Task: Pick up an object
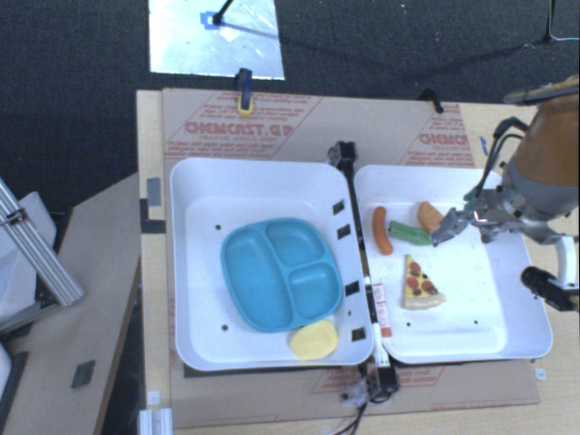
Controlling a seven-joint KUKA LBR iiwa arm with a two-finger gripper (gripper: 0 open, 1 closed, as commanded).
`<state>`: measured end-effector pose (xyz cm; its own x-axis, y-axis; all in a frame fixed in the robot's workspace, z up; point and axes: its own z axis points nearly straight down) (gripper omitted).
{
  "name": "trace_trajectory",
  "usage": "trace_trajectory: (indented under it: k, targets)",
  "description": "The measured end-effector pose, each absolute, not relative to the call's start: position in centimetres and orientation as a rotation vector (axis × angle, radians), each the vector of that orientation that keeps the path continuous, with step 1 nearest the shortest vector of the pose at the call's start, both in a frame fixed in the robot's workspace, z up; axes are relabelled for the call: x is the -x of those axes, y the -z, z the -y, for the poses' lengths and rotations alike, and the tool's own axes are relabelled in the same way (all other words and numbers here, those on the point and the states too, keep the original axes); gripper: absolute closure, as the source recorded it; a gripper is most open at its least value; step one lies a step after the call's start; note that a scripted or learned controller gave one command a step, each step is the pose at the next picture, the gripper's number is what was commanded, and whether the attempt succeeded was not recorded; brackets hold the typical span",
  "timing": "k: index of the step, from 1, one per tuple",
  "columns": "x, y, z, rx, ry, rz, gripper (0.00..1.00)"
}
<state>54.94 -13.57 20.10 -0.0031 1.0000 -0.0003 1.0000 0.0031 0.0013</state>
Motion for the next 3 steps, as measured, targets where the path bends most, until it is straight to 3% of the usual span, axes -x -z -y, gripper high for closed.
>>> trace_trajectory:
  k: [3]
  targets:
    - [-54.7,-8.3,13.0,-2.22,0.001,-2.224,0.0]
